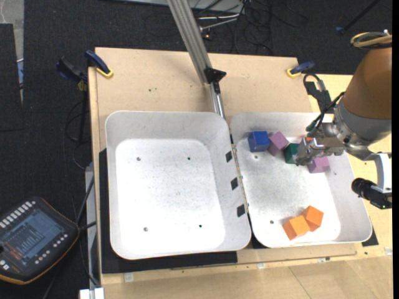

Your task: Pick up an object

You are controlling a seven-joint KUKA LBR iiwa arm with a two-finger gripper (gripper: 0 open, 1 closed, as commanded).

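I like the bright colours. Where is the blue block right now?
The blue block lies in the right bin, near its far left corner, beside a purple block and left of the gripper.

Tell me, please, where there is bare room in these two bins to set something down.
The left bin is bare floor, wall to wall. In the right bin, free floor lies between the blue block above and the orange blocks below. It is crowded around the gripper, among the purple blocks and the green block.
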